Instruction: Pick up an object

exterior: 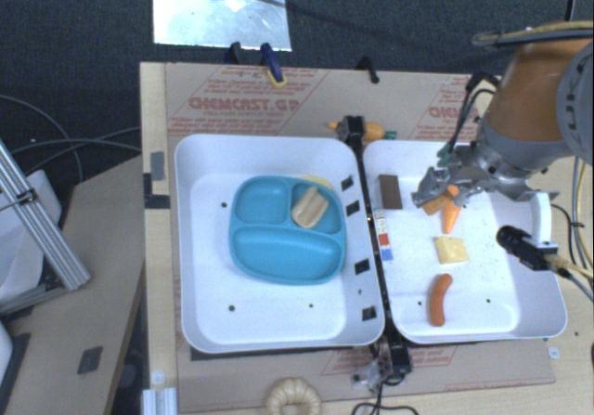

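tool (444, 197) over right bin (538, 297), orange carrot (450, 214) at its tips

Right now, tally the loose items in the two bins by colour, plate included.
Blue: 1, the divided plate
Tan: 1, the bread roll on that plate
Brown: 1, the small block
Orange: 2, the carrot by the gripper, the sausage
Yellow: 1, the cheese square
Total: 6

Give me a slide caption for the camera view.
Gripper over the carrot in the right bin; blue tray sits left.
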